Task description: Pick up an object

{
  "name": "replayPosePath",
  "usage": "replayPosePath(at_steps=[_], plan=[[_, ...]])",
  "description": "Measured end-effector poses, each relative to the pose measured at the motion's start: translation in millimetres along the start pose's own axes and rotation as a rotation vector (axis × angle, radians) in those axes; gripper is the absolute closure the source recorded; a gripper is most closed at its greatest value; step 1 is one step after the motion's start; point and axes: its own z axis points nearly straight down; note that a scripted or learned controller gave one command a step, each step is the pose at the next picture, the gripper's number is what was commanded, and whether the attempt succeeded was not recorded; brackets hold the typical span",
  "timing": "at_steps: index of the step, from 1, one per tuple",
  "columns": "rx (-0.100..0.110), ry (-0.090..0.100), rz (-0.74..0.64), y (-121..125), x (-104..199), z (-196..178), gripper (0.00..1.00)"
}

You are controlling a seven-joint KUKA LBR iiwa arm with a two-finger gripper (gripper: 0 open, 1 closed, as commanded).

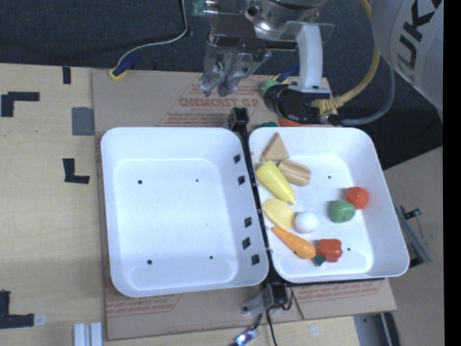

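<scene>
The arm (410, 27) comes in from the upper right corner, grey and thick, and its round wrist (284, 2) sits at the top middle. From the wrist the gripper (223, 85) hangs down, pointing toward the bench, its two metal fingers (212, 78) close together with nothing between them

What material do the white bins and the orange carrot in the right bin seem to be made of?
White bins: probably moulded plastic, smooth and slightly glossy, with rounded corners and soft highlights on the rims. Carrot: likely toy plastic, with a uniform orange colour and a smooth surface; rubber or painted wood cannot be excluded.
</scene>
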Motion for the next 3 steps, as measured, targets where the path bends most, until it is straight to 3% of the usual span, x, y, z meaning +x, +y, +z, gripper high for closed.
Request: replayPosePath(at_steps=[1,2,3], plan=[[0.002,0.001,-0.005,-52,-1,-1,1.0],[0.0,-0.001,0.0,34,-7,1,1.0],[0.002,0.002,-0.008,-58,1,-2,1.0]])
